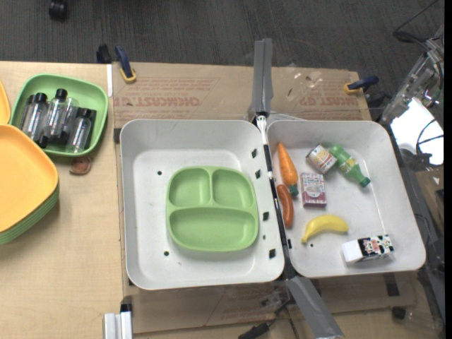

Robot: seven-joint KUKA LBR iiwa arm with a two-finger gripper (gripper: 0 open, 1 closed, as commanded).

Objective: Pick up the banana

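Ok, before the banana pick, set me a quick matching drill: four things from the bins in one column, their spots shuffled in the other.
Things:
1. banana
2. carrot
3. green divided plate
4. white carton

Places:
A. left bin
B. right bin, front right corner
C. right bin, along its left wall
D. right bin, front middle, left of the carton

Pairs: 1-D, 2-C, 3-A, 4-B

Dark grey carpet [212, 13] across top, w/ a chair caster [59, 7] at top left. Wooden bench [63, 274] on left; brown cardboard [205, 94] laid under the bins, held by clamps [126, 66] at back edge. Cables and metal gear [424, 69] at far right. Even overhead light, soft shadows.
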